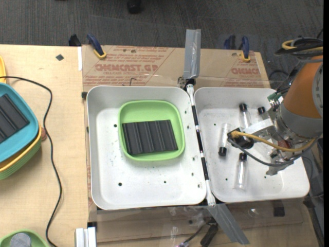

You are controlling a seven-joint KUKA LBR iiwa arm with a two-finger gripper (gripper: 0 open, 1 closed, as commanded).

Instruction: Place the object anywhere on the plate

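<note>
A square green plate (127, 113) sits in the left white bin (103, 184). A dark grey ridged slab (150, 137) lies flat on the plate and covers most of its floor. In the right bin (216, 189) several clear tubes with black caps lie scattered: one (244, 115) at the back, one (223, 140) left of centre and one (240, 170) towards the front. My gripper (277, 161) hangs low over the right side of the right bin, just right of the tubes, below the grey wrist and the orange band. The wrist and its cables hide its tip.
A yellow and black cable loop (241, 138) trails from the wrist over the tubes. A ridge (198, 138) divides the two bins. Cardboard with clamps backs the bins. Teal and yellow trays (15, 130) and a black cord lie on the wooden bench at the left.
</note>
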